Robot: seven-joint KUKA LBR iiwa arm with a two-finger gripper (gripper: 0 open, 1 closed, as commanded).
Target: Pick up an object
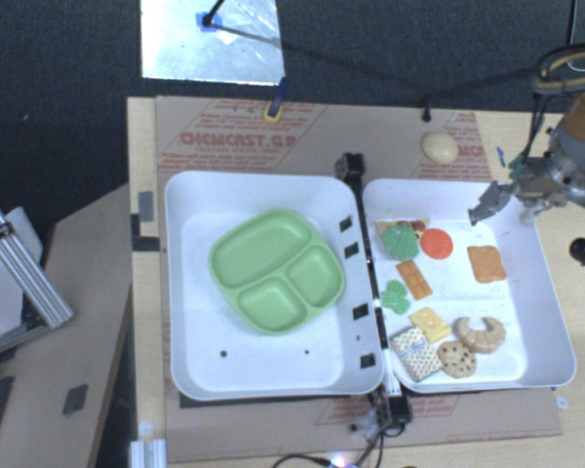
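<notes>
A tan surface [97,261] on dark carpet carries two white bins. The left bin [190,359] holds a green divided plate [276,271]. The right bin [536,310] holds toy food; a round red tomato [436,244] lies near its far left corner. The gripper [504,206] hovers over the far right edge, fingers spread, holding nothing.
</notes>
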